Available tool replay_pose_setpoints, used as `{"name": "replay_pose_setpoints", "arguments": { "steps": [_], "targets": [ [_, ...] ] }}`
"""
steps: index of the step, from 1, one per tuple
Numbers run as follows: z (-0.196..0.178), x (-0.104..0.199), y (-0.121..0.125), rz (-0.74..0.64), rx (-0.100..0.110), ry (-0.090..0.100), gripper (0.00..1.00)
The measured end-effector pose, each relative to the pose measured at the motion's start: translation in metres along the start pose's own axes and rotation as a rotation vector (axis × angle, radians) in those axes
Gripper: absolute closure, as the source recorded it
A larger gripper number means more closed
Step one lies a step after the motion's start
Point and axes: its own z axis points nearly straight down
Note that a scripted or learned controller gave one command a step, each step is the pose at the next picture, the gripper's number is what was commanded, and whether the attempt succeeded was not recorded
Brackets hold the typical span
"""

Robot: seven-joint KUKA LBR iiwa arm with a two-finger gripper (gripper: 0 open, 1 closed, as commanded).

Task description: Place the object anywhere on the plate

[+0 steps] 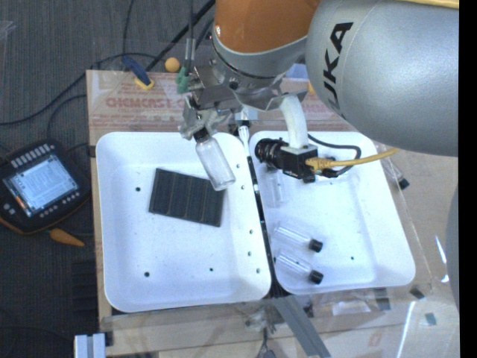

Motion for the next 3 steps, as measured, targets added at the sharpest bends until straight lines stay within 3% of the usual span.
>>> {"name": "replay_pose_setpoints", "arguments": {
  "steps": [1, 2, 3],
  "targets": [
    [0.0538, 0.0263, -0.0669, -0.19, 0.002, 0.001, 1.0],
    [0.0538, 0.0262, -0.0668, -0.19, 0.002, 0.001, 0.0],
    [0.0538, 0.0262, -0.0668, -0.19, 0.002, 0.001, 0.0]
  ]
}}
